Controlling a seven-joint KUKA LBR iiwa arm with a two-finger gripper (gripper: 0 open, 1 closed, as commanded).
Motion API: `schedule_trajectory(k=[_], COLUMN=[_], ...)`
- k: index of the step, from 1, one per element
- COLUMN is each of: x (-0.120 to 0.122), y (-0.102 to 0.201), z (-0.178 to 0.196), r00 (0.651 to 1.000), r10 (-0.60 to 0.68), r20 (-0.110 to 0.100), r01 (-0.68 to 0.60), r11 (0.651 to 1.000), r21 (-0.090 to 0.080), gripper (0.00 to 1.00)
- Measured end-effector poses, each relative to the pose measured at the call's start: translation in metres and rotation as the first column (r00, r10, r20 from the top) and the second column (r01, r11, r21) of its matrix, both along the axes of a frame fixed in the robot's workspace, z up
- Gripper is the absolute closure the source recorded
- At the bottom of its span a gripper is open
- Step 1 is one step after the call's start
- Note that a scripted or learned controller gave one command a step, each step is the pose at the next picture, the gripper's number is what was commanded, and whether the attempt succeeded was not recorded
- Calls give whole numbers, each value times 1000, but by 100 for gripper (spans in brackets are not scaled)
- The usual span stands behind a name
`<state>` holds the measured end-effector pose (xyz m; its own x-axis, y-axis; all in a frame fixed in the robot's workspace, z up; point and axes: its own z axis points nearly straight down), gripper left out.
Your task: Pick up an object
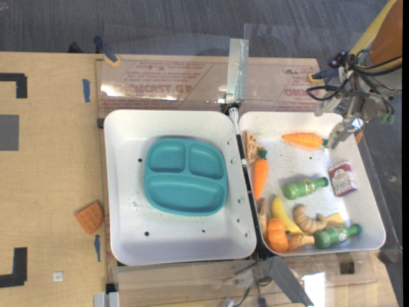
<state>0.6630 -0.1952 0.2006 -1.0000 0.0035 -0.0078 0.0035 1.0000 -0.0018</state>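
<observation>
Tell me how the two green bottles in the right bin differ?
The upper green bottle lies near the bin's middle with bare floor around it; the lower green bottle lies by the near edge, touching a tan piece. The upper one looks lighter green, the lower one darker. Both lie on their sides, caps pointing right, in the right bin.

Even, bright overhead light falls across the pale wooden bench (45, 171), and shadows are soft and short. The two shallow white plastic bins (121, 235) look almost washed out. Glare streaks the clear plastic sheet (166, 82) at the far side. Fine detail is slightly soft throughout.
</observation>
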Motion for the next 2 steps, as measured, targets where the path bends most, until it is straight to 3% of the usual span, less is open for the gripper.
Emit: schedule_trajectory(k=[1, 2], x=[-41, -81], y=[-26, -27], z=[-103, -112], r00=[998, 984], r10=[-60, -179], r20=[4, 1], r01=[60, 179], r11=[998, 984], r21=[0, 2], gripper=[0, 0])
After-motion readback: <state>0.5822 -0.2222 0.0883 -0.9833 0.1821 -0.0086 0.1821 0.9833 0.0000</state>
